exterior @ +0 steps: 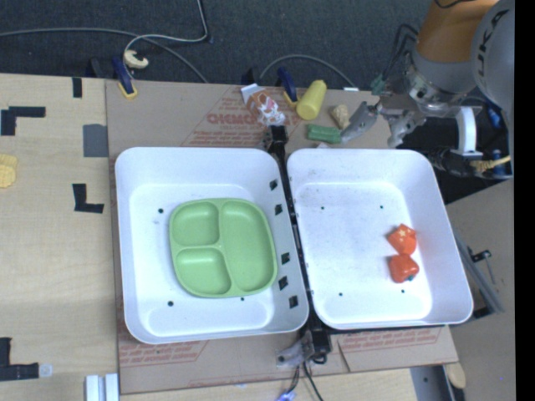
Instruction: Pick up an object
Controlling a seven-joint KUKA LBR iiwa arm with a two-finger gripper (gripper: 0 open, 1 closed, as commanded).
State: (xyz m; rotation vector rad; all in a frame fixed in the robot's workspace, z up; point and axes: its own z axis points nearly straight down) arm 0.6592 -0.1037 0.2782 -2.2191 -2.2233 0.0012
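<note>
**Tool raised behind the right bin, two orange pieces lying inside**

Nearest the camera, the front rims of the two white bins meet over a strip of brown cardboard on the desk (50, 224), with a dark clip and some wires at the seam between them.

In the left bin (142, 182) lies a green divided plate (222, 247), flat on the bin floor a little right of the middle, with three compartments facing up. Small dark marks dot the floor around it.

In the right bin (351, 190) two small orange objects sit close to the right wall. The nearer orange piece (404, 267) lies just in front of the farther orange piece (402, 239); they are close together, and it is hard to tell whether they touch. The rest of that bin floor shows only fine specks.

Beyond the bins, on the cardboard, several things lie loose: a yellow bottle-like object (312, 98) tilted on its side, a green flat piece (323, 134) just in front of it, a pale lump (340, 115) beside these, and a small red-and-white wrapper (266, 104) to their left. Farther left, a blue clamp (124, 78) grips the cardboard edge, and cables run over the dark floor behind.

At the far right, the tool (380, 124) hangs above the back rim of the right bin, well apart from the orange pieces. Its grey fingers look spread somewhat wide with nothing between them. The orange band of the arm (451, 23) rises above it.
</note>
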